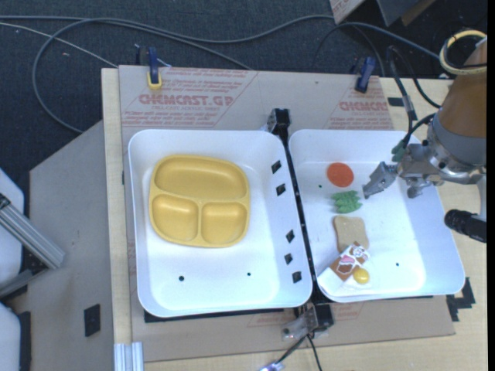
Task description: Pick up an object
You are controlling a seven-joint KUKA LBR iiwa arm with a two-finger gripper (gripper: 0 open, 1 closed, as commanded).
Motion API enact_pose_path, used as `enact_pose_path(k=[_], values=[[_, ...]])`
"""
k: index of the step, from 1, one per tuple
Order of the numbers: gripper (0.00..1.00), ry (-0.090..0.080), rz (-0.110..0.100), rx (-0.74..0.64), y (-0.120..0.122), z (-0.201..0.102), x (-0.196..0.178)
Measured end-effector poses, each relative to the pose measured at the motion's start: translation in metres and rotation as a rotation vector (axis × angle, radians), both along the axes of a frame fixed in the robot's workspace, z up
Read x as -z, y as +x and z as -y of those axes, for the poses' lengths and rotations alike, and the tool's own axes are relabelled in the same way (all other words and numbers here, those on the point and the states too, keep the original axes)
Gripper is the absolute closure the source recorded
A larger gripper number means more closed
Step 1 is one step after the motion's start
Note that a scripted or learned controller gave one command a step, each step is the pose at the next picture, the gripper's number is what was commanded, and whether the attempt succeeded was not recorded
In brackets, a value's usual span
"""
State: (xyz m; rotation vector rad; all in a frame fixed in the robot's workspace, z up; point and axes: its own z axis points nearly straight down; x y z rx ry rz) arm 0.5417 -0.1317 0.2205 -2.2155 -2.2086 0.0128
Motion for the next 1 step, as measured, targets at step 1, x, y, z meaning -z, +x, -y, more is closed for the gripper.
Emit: enact_pose_path(k=[1], values=[[0.0,-0.002,0.014,-0.003,0.0028,-0.0004,-0.0069]])
